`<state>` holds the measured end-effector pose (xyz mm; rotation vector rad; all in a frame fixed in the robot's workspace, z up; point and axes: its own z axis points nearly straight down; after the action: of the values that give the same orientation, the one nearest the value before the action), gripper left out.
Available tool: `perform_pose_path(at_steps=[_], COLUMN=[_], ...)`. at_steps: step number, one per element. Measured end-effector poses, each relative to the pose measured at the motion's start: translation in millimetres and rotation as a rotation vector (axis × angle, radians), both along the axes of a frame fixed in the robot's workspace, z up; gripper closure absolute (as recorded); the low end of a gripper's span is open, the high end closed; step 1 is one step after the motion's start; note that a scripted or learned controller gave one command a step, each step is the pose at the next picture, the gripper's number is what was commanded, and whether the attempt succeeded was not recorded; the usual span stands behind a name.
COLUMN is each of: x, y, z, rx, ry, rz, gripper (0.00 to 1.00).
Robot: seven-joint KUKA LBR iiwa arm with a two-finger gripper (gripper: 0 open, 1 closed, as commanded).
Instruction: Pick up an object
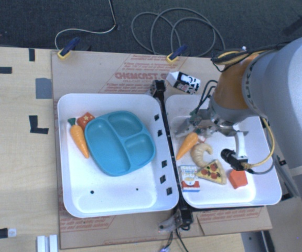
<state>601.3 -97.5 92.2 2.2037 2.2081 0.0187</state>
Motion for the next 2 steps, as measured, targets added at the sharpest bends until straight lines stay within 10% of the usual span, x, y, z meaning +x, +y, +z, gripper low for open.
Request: perform_pose_path(at_steps=[2], x=[-26], y=[1], z=[-1], rx=[0.0], ry=[0.002], rz=[0.0], gripper=[0.0])
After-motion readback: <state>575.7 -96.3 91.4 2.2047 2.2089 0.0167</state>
